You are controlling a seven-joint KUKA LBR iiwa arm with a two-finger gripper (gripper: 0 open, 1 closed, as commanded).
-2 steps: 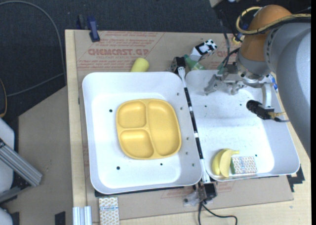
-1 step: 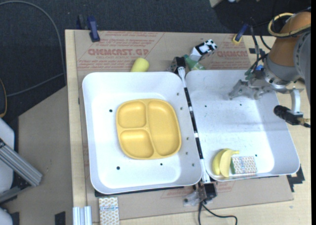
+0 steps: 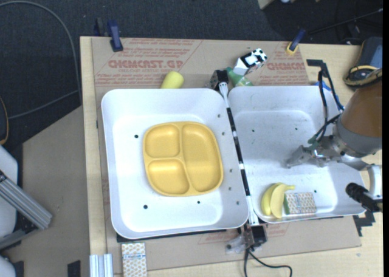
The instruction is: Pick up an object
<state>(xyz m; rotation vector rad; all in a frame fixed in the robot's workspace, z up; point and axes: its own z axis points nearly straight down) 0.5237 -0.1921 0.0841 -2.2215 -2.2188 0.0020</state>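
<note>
We can't tell the gripper's (image 3: 296, 159) jaw gap; blurred, low over the right bin's (image 3: 273, 109) middle, apart from the banana (image 3: 273, 199).

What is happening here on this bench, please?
A robot arm reaches into the right bin, its claw low over the bin floor. A banana and a small packet lie apart from it in the bin's near corner. The left bin holds a yellow divided plate. Nothing looks picked up yet.
</note>
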